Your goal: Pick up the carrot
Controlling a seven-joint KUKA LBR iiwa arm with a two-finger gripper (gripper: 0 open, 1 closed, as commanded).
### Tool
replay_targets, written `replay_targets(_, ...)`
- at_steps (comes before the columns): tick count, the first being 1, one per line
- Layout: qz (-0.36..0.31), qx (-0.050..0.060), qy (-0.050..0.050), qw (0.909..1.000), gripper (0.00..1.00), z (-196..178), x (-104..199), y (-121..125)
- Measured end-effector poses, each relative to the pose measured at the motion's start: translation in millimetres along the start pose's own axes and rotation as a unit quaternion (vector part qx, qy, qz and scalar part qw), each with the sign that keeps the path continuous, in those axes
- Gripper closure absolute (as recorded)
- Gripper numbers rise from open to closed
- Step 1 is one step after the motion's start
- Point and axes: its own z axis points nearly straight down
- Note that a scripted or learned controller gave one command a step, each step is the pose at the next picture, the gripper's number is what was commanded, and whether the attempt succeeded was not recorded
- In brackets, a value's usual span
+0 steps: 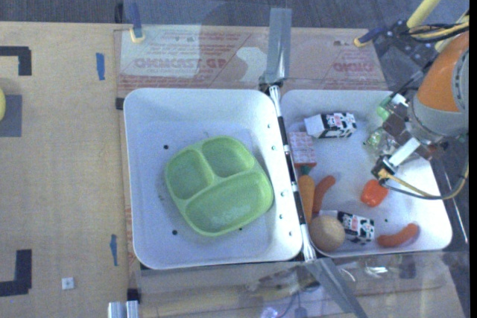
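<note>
Just below carrot [305,195] sits egg [326,232].

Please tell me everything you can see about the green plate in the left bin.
The green plate is light green and looks like smooth plastic, with rounded corners. Raised ridges divide it into three compartments: two small ones on the far side, one large one on the near side. It lies flat, right side up, turned at a slant, near the middle of the left bin, touching only its floor.
</note>
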Motion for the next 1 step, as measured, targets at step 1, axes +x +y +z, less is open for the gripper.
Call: replay_targets(1, 0.062, -0.005, -0.003, 0.998, 1.0, -20.9, 23.1, 5.5)
